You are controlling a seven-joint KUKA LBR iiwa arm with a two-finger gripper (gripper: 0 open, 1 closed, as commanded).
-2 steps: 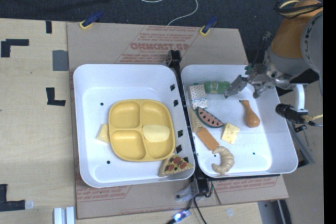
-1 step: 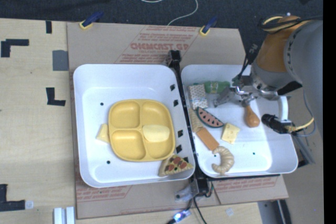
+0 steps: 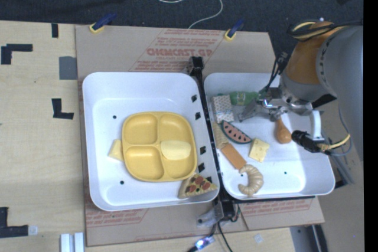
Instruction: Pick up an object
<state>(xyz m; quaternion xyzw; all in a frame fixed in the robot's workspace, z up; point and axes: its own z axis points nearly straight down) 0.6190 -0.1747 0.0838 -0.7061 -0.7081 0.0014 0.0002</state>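
Gripper low over the far part of the right bin, arm entering from the right, orange band above the wrist; whether its jaws stand wide or narrow cannot be told from this slant, and nothing is seen between them. Just beside the tool: green object to its left, orange-brown piece to its near right. Further left in that bin, patterned packet against the dividing wall; watermelon slice near the middle; cheese wedge right of it; orange stick and croissant at the near side. Left bin holds a yellow divided plate with a pale slab in its near-right compartment; pizza slice at the near-right corner.
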